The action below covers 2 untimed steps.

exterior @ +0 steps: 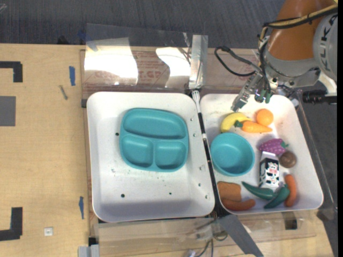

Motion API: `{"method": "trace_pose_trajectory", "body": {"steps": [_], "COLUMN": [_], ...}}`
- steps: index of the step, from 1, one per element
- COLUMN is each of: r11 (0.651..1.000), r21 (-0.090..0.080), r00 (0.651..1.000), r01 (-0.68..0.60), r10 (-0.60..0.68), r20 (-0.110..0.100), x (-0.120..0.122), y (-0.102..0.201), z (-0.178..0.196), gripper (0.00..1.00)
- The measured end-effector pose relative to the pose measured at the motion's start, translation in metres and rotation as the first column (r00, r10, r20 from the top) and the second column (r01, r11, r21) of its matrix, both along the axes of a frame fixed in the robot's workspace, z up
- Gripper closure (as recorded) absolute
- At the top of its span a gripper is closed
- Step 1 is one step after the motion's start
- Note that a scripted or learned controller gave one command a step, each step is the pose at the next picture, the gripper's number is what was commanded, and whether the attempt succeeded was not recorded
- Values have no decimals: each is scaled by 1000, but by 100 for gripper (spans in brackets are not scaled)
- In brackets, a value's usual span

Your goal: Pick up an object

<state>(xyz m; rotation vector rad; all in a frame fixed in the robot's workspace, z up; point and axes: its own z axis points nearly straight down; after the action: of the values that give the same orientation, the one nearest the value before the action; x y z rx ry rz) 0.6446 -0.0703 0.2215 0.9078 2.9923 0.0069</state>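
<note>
Two bins on the worktop; end effector [256, 94] hovering at right bin's [310, 143] far rim, grip state impossible to tell, holding nothing visible; banana [231, 121] and orange [263, 115] lying just below.

Probably a robotics lab: taped bench [43, 159] (toy-food bins [102, 197]).

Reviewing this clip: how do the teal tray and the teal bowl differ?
The divided tray is wide, shallow and split into three compartments; the bowl is round, deeper and undivided. The tray lies in the left bin by itself; the bowl sits in the right bin among toy foods. Both are teal.
</note>
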Motion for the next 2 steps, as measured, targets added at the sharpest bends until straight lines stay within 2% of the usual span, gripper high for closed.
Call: {"method": "trace_pose_trajectory", "body": {"steps": [1,2], "r11": [994,934], "r21": [-3,5], "r00": [994,934], "r01": [-107,-356], "r10": [107,356], "r20": [-5,-23], "x": [1,-27], "y": [1,-26], "z": [56,-115], "gripper": [100,100]}}
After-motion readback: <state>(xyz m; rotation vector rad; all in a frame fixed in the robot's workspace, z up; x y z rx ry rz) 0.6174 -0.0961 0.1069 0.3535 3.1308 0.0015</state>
